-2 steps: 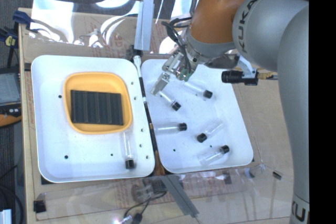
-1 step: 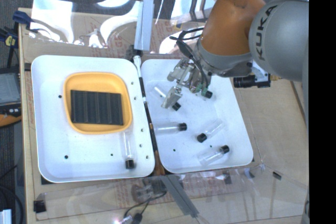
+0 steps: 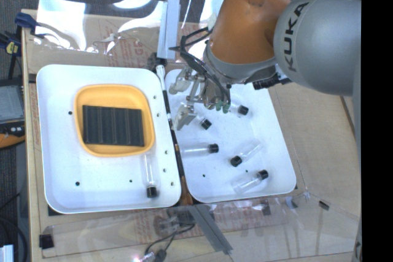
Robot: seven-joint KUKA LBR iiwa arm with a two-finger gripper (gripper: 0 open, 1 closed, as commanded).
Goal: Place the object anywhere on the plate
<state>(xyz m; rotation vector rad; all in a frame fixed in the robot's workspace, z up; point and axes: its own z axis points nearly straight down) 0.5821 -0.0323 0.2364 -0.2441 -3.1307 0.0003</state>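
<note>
1. Over the right-hand white bin point(image 3: 282, 156), at its upper left corner, we see the grey arm point(image 3: 319, 40) reaching in from the right, its orange band point(image 3: 245, 15) bulking above the hand point(image 3: 193, 101), which hangs just beside the wall shared with the left bin point(image 3: 49, 132)

2. We cannot tell how far the hand is open, nor whether it has anything; its metal parts blur against the white floor, and a small green-tipped piece close under the wrist point(image 3: 222, 107) may be a vial or part of the tool

3. In the right bin we count several clear vials with black caps lying flat: one near the middle point(image 3: 199, 148), one low at the right point(image 3: 250, 181), another between them point(image 3: 245, 153), and two loose dark caps or short vials nearer the hand point(image 3: 206, 124) point(image 3: 243, 110); they lie scattered, well apart, as loose stock would

4. In the left bin rests the yellow plate point(image 3: 80, 101), a dark ridged insert point(image 3: 113, 126) on it; we judge it the target, set square in its bin so a drop anywhere on it counts

5. One vial point(image 3: 149, 178) lies in the left bin just below the plate's lower right corner, off the plate, cap toward us

6. We judge the task unfinished: no vial sits on the plate, and the hand stands over the supply side, likely placed there for a pick
</note>
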